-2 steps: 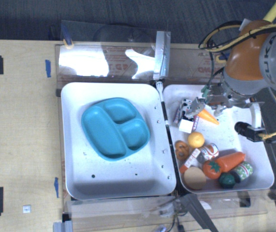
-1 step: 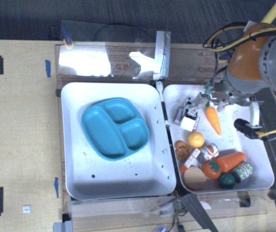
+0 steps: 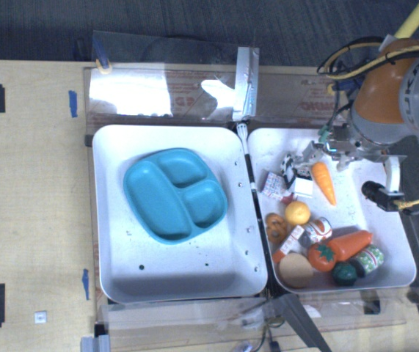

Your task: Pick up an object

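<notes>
Two white bins sit on the bench: left bin [image 3: 114,270] holds a blue divided tray [image 3: 175,193], well left of the claw [image 3: 325,151]. Whether it grips is unclear. Just below-right lies an orange carrot [image 3: 325,183], tapered, among partly hidden clutter.

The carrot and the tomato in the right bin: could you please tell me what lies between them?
In the camera view, a yellow lemon lies between the carrot and the tomato.
</notes>
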Action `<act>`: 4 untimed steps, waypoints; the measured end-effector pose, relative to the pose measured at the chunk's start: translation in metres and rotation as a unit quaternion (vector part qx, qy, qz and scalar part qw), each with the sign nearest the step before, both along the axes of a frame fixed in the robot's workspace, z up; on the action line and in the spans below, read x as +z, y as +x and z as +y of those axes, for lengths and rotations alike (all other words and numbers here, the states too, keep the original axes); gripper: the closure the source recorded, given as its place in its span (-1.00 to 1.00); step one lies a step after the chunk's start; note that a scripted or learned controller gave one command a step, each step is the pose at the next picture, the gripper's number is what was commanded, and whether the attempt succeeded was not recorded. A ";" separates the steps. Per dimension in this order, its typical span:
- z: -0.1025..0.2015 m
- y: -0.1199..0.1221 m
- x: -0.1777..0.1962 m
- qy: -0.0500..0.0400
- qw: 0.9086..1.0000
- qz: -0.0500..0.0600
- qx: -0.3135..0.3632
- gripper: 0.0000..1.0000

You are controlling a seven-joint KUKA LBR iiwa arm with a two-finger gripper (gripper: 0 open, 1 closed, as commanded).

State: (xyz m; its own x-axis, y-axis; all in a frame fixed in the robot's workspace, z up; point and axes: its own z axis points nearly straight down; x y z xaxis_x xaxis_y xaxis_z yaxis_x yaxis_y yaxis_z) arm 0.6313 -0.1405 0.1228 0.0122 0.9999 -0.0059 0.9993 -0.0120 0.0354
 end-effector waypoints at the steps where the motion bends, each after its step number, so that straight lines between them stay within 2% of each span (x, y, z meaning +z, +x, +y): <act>1: -0.021 0.009 -0.010 -0.003 1.000 -0.013 0.001 -1.00; 2: -0.029 -0.007 -0.038 0.003 1.000 0.016 -0.001 -1.00; 3: -0.029 -0.005 -0.027 0.002 1.000 0.014 0.000 1.00; 4: 0.001 -0.020 0.080 0.004 0.998 0.015 -0.062 1.00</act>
